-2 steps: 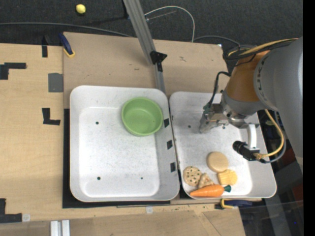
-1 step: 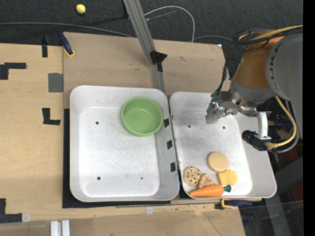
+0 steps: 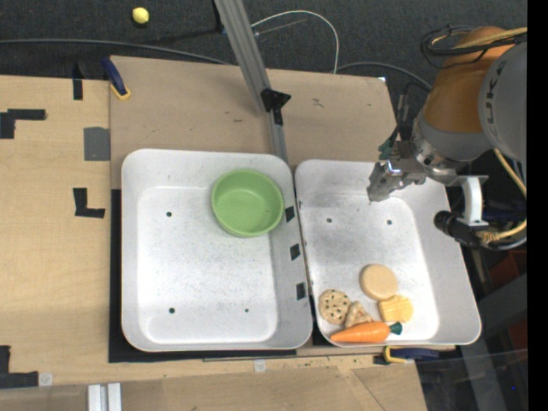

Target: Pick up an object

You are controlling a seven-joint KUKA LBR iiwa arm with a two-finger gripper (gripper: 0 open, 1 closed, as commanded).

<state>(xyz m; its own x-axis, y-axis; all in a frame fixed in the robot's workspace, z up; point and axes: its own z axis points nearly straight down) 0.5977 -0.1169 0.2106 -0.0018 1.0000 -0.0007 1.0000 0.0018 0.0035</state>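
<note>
Camera view from above, and here's the layout, biggest things first: the bench [image 3: 205,101] carrying two shallow white bins side by side. The left bin [image 3: 171,315] has just one thing in it, a green bowl [image 3: 247,202] sitting upright near its top right corner. The right bin [image 3: 428,247] has all its small items bunched in the lower end, well apart from the bowl.

Now the arm [image 3: 475,84], grey with that orange band, reaching in from the right. Its gripper [image 3: 383,187] hangs over the upper part of the right bin, near the back wall. From where I stand I can't make out how its tip is set, but nothing is carried under it; the white floor below is bare.

Down to the small stuff, all in the right bin's lower end: an orange carrot [image 3: 364,333] lying flat along the front wall, a round tan biscuit [image 3: 378,280] just above the pile, a speckled cookie [image 3: 333,305] to the left, a yellow block [image 3: 397,308] at the right, touching or nearly touching the biscuit.

So where are we? By my reckoning, nothing's picked yet. The gripper is well apart from the cluster, so what's left is the whole job: travel toward the front of the bin, choose one piece, come down, close, lift. They're crowded, mind, so singling one out could be fiddly.
</note>
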